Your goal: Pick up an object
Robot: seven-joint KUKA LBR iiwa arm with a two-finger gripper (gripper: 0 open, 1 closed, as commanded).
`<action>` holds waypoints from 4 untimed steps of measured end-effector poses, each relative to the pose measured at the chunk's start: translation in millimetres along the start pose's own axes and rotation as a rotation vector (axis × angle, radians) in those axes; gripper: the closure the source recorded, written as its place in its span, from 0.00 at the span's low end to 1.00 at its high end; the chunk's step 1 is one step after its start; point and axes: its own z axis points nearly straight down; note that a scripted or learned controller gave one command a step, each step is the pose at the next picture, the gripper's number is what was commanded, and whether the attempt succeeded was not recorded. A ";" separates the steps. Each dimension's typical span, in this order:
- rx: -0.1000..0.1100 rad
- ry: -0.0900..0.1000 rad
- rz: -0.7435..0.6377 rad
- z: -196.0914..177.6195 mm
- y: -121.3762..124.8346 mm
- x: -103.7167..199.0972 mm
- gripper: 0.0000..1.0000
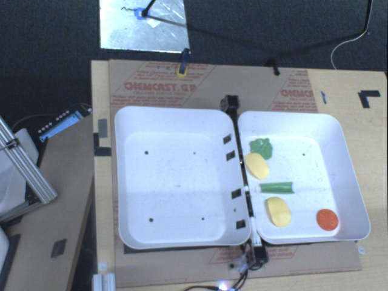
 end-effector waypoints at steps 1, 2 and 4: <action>0.000 0.000 -0.003 0.0 0.3 -37.0 1.00; 0.001 0.001 -0.008 0.0 0.5 -35.3 1.00; 0.001 0.001 -0.009 0.0 0.5 -35.3 1.00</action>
